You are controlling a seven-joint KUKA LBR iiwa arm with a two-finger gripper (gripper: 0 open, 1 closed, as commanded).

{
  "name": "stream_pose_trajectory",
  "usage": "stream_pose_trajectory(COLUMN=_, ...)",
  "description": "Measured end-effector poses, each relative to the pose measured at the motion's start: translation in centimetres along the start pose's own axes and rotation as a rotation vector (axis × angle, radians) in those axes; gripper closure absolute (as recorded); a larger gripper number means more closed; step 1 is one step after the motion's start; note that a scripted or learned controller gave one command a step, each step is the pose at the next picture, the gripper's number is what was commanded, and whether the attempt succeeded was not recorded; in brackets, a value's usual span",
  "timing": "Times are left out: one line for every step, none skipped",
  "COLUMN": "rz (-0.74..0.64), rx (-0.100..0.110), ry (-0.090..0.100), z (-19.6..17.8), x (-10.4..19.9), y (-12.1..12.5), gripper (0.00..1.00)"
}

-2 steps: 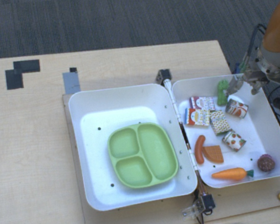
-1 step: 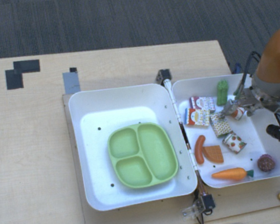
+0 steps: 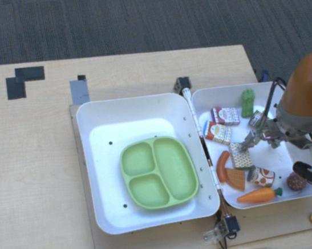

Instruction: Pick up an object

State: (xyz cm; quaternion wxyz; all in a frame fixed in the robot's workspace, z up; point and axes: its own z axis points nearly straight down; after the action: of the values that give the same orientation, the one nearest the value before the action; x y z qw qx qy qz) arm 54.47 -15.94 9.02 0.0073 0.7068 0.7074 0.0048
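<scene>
Lying in the right bin (image 3: 289,89), a shallow white plastic tray with rounded corners, was a scatter of small toy groceries. A smooth orange carrot (image 3: 257,196) with a green stub lay along the near wall, its long axis running left to right and its green end pointing right. A red sausage-shaped piece (image 3: 223,165) stood nearly lengthwise, tilted slightly, just beside a flat orange wedge (image 3: 237,178). Two printed red-and-white packets (image 3: 225,116) (image 3: 219,133) lay near the bin's left side, and a green knobbly block (image 3: 248,102) sat by the far wall. A dark round piece (image 3: 295,181) rested near the right corner, and a small printed carton (image 3: 263,177) lay next to the wedge.

The gripper (image 3: 249,140) hung over the middle of this bin, its tip above a checkered green-and-white packet (image 3: 241,158). Whether the fingers were spread or closed could not be told, and no item was seen between them.

The left bin (image 3: 94,176), of the same white plastic, held a pale green divided plate (image 3: 159,172), oval, smooth, with three compartments, all bare.
</scene>
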Motion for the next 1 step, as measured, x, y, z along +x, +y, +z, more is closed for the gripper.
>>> stream_pose_trajectory(rz=-0.002, rx=-0.003, ry=0.001, z=-1.12, x=0.1, y=0.19, gripper=1.0)
